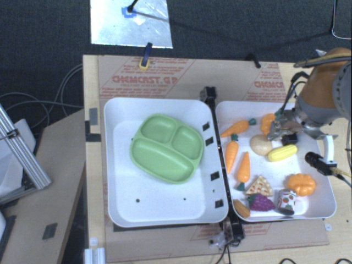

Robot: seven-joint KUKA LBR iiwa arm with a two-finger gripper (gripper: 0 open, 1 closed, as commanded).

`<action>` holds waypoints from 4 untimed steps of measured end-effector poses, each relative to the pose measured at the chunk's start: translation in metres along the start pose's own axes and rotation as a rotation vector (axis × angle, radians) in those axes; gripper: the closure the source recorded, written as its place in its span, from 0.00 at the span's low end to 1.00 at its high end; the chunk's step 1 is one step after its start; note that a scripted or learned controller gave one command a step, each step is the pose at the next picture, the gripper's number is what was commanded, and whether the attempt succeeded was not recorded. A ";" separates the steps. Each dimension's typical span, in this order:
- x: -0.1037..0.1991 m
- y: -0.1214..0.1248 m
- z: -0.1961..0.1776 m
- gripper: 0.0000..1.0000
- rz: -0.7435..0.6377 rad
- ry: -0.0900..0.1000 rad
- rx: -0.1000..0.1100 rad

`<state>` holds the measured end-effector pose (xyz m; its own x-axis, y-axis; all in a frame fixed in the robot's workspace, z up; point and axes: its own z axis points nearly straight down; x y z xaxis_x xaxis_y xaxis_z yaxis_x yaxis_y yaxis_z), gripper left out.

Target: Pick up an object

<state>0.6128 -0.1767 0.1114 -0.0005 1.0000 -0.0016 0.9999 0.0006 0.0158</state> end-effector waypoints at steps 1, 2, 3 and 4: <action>-0.004 -0.002 -0.063 1.00 0.000 -0.001 0.008; -0.005 0.000 -0.117 1.00 -0.004 -0.001 0.008; 0.052 0.015 -0.126 1.00 -0.009 0.002 0.012; 0.105 0.025 -0.110 1.00 -0.009 0.004 0.014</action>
<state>0.6362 -0.0715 0.2217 -0.0098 1.0000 0.0019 1.0000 0.0098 0.0020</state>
